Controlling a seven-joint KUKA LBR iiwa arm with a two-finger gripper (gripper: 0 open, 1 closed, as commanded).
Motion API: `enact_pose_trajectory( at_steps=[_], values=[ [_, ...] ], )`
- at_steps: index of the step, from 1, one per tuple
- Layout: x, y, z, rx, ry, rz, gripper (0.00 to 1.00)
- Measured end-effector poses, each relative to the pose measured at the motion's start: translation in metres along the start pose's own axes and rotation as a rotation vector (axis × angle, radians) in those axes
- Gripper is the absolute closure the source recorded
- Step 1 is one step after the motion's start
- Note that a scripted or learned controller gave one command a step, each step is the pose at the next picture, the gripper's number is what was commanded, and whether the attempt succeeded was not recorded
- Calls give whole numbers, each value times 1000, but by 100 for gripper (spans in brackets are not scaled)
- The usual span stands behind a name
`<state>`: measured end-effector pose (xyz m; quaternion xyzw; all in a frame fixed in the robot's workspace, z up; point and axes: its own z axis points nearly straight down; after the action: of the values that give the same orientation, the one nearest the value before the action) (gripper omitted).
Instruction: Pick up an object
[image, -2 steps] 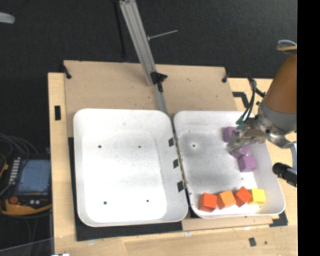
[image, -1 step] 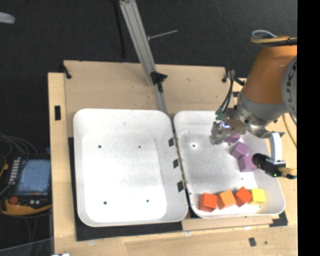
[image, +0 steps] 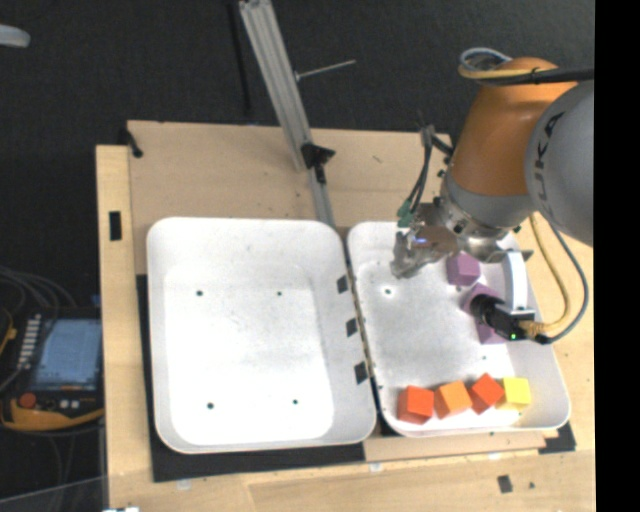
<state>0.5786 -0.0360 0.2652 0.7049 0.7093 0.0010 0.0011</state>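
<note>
My gripper (image: 408, 258) hangs over the back left part of the right bin (image: 425, 340), under the orange-banded wrist. A purple block (image: 463, 268) lies just right of it, and another purple block (image: 490, 328) sits partly hidden behind a black part of the arm. Along the bin's front edge stand a red-orange block (image: 416, 403), an orange block (image: 453, 398), a red block (image: 486, 391) and a yellow block (image: 517, 390). I see nothing between the fingers.
The left bin (image: 250, 335) lies beside the right one, split by a divider with black clips (image: 353, 325). A slanted metal pole (image: 290, 110) rises behind the bins. Cables and a blue-screened device (image: 65, 355) sit off the bench at left.
</note>
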Motion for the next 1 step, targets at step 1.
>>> enact_pose_trajectory(
  at_steps=[1],
  values=[
    [41,14,12,0,-1,1,100]
  ],
)
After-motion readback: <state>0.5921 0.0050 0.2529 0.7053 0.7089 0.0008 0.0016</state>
